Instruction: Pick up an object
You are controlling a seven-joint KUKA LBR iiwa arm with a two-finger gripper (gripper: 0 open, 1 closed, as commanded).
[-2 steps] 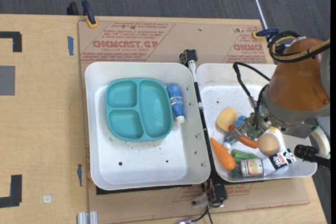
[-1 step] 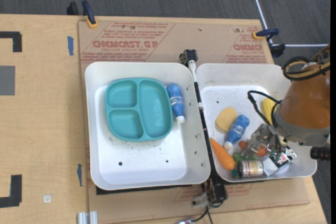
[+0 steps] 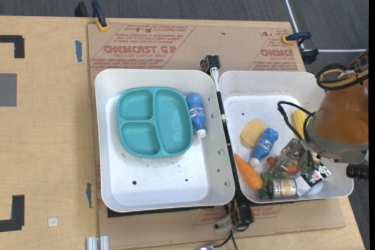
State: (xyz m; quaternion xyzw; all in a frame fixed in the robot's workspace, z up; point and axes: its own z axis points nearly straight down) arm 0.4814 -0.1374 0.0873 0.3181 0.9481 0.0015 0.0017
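Observation:
My gripper (image 3: 291,156) reaches down into the right bin (image 3: 258,91), low over a cluster of small objects near the bin's front. Under and around it lie a small can (image 3: 283,187), a red and green piece (image 3: 274,165) and a black-and-white card (image 3: 317,175). To its left are a blue bottle (image 3: 264,146), a yellow block (image 3: 252,132) and an orange carrot (image 3: 249,171). A yellow piece (image 3: 300,120) pokes out behind the arm's orange band (image 3: 345,114). The arm hides the bin's right part.
The left bin (image 3: 158,181) holds a teal divided plate (image 3: 155,122) and a second blue bottle (image 3: 196,113) beside its right wall. A black cable (image 3: 288,107) loops over the right bin near the arm. Both bins rest on a cardboard sheet (image 3: 140,47).

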